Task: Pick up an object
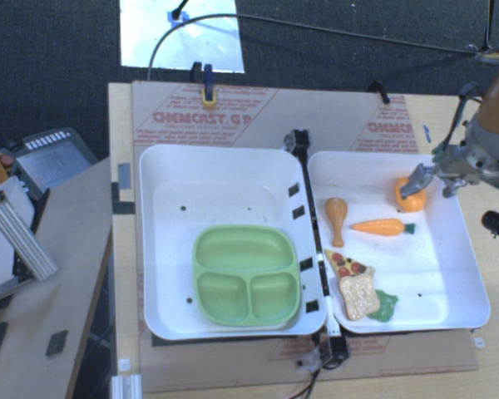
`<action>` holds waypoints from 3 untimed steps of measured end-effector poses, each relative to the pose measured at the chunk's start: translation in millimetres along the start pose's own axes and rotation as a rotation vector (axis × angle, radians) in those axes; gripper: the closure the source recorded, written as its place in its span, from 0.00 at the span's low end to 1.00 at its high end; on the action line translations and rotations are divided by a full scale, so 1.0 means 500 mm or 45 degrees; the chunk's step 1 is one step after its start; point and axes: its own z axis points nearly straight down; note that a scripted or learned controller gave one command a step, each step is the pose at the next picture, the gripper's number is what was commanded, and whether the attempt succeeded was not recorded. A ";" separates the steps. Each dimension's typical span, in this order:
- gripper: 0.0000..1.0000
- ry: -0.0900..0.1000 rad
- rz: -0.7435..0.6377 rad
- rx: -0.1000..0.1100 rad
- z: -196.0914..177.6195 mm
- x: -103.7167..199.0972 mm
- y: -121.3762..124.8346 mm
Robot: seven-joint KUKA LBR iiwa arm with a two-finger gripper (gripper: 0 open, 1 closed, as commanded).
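My arm reached in from the right, orange band above the wrist. My fingers (pixel 419 182) hung over the far right corner of the right bin (pixel 466 306), right at the orange round object (pixel 407 197). One grey finger lay across its upper left side, touching or just above it. I could not tell whether my fingers were open or closed, nor whether the orange piece sat between them; the view was too small and slanted there.

Right bin contents, far to near:
- Orange round object, far right, probably a toy fruit, resting near the bin's far wall.
- Toy carrot (pixel 381 228), lying lengthwise left to right just near of the orange piece, green tip pointing right.
- Tan drumstick (pixel 337 219), left of the carrot, fat end far, thin end near, close to the divide between bins.
- Pizza slice (pixel 348 265), near of the drumstick.
- Slice of toast (pixel 358 297), touching the pizza slice on its near side, overlapping a green leaf-shaped piece (pixel 385 306) that poked out to its right.

Left bin (pixel 162 189): a green divided plate (pixel 245 274) with three compartments, sitting in the near right part.

The two bins sat side by side on a cardboard sheet (pixel 258 115) atop the counter (pixel 116 123). A yellow clamp (pixel 208 98) gripped the cardboard's far edge.
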 end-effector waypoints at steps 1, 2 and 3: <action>0.00 -0.004 -0.004 -0.015 -0.015 0.001 0.006; 0.00 -0.003 -0.001 -0.011 0.099 -0.005 -0.010; 0.00 -0.003 -0.002 -0.012 0.201 -0.004 -0.009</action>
